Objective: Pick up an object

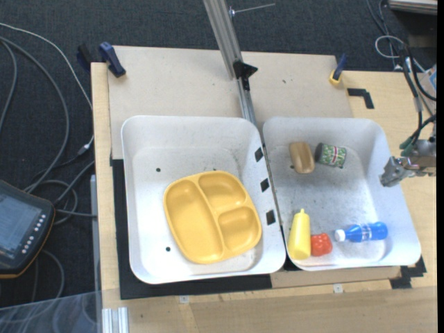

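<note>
Pincer (393, 173) sits at the right rim of the right bin (378, 134), small and grey at the frame's right side, over the bin's edge. Cannot tell how it stands or whether it has anything; nothing is seen in it.

Right bin contents, all lying on the bin floor and apart from the pincer:
- brown rounded object (301, 157), upper middle of the bin.
- green-patterned can (331, 155), on its side, just beside the brown object on its right.
- yellow bottle (300, 234), lying along the bin's left wall near the front, cap pointing toward the back.
- small red object (320, 245), touching or almost touching the yellow bottle's right side; contact not resolvable.
- blue bottle with white cap (362, 233), on its side near the front right, cap toward the red object. Closest item to the pincer, but still well apart from it.

Left bin (139, 137): one yellow divided tray (211, 216), three compartments, lying flat and slightly rotated, toward the front right of the bin.

Both bins rest side by side on the wooden surface (173, 82). A metal pole (222, 26) runs from the top of the frame down to the gap between the bins. Blue clamp (112, 58) at the surface's back left corner. Handheld screen device (21, 227) on the floor at far left, with cables nearby.
</note>
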Robot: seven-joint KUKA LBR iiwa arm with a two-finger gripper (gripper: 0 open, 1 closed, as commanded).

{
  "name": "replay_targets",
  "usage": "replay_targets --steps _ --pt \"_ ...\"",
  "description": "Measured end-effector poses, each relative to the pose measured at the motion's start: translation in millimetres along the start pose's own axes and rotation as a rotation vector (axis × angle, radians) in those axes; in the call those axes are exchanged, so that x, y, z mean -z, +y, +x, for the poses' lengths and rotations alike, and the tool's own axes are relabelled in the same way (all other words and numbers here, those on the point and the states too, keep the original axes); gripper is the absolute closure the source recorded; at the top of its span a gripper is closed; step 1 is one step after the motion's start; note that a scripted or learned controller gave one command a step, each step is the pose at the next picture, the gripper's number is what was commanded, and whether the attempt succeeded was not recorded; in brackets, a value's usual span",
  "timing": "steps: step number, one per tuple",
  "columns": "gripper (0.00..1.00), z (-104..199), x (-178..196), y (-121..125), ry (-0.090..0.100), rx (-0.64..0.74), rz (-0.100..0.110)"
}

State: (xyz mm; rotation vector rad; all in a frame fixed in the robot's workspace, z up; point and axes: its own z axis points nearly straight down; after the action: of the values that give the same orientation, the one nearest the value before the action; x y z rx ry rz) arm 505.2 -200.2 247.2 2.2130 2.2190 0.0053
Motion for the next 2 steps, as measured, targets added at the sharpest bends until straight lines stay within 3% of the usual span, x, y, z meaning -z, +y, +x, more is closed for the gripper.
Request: replay_targets --steps 2 --pt "1.00 107 -1 48 0.005 0.005 0.004"
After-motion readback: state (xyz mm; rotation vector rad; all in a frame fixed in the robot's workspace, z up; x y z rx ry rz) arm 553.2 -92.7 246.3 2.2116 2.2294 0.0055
